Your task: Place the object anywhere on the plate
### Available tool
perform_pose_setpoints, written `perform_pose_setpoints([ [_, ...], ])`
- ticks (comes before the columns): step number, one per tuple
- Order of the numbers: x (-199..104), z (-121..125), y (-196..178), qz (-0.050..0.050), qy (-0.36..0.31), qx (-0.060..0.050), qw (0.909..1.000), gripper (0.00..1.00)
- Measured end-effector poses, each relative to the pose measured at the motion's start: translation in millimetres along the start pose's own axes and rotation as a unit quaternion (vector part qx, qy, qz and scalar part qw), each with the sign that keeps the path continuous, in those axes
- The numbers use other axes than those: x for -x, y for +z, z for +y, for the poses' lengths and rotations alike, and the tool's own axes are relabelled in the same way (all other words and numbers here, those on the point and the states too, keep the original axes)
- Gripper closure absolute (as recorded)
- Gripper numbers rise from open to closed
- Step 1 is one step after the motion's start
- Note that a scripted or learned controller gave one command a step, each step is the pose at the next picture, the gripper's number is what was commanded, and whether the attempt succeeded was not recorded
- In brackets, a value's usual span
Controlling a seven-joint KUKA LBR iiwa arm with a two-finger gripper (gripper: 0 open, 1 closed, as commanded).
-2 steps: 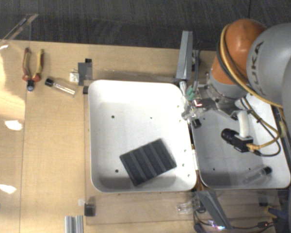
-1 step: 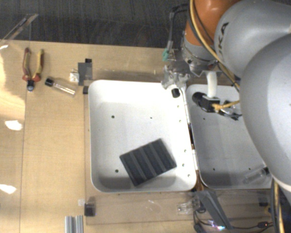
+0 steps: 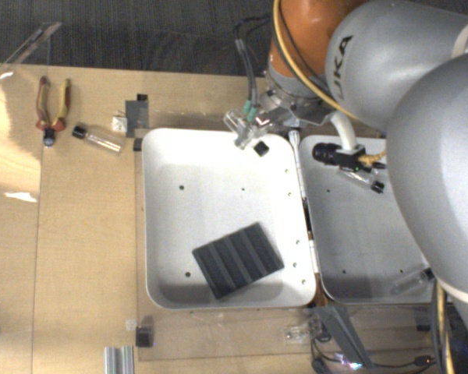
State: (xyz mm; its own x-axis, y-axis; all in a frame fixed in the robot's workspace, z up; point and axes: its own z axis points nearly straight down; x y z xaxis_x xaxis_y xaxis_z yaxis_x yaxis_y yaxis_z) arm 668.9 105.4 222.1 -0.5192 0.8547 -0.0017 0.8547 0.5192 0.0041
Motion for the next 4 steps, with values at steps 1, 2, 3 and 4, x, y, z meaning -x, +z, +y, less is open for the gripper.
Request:
perform_pose_setpoints([
  [1, -101, 15, 51, 0.001, 0.001, 0.000, 1.0000, 1.00],
  [2, -101, 61, -24, 0.000, 0.032, 0.001, 0.9995, 1.00],
  [3, -104, 62, 59, 0.001, -0.080, -0.001, 0.9968, 1.00],
  [4, -106, 61, 34, 0.000, -0.138, 0.001, 0.9904, 1.00],
])
